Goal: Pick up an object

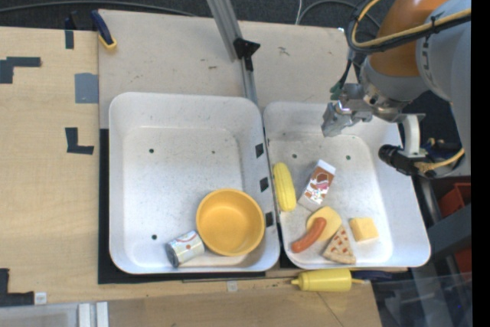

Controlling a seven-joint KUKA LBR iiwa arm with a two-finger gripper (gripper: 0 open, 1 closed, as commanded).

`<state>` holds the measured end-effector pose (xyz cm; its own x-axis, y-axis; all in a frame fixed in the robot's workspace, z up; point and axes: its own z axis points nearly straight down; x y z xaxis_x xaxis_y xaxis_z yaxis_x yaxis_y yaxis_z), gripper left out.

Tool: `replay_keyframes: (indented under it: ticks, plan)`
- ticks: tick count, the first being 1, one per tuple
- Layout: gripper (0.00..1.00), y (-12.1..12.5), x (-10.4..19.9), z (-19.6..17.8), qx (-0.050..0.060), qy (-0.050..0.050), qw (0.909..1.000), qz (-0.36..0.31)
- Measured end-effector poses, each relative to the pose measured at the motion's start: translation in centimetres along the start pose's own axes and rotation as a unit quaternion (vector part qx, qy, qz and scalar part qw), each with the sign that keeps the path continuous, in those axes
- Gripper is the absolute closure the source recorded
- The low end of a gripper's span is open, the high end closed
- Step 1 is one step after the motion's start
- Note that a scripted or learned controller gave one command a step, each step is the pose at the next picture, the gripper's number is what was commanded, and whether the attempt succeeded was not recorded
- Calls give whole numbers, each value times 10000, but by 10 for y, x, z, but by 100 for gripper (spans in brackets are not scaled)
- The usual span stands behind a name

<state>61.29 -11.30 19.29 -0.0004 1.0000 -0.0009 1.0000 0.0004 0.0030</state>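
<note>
Corn cob [284, 187], near the right bin's [398, 253] left wall, looks light, stiff, perhaps slippery; I'd pinch its middle. My hand's [337, 119] spread I cannot tell.

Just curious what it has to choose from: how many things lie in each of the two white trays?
Left tray: 2, yellow bowl and small can.
Right tray: 5, corn cob, small carton, sausage, pizza slice, cheese cube.
Total: 7.
</note>
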Motion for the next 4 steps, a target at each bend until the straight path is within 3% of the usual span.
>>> replay_keyframes:
  ticks: [1, 4]
  plan:
    - [100, 11, 2, -52, -8, 0, 10000, -8]
    - [100, 11, 172, -49, 21, 15, 10000, -38]
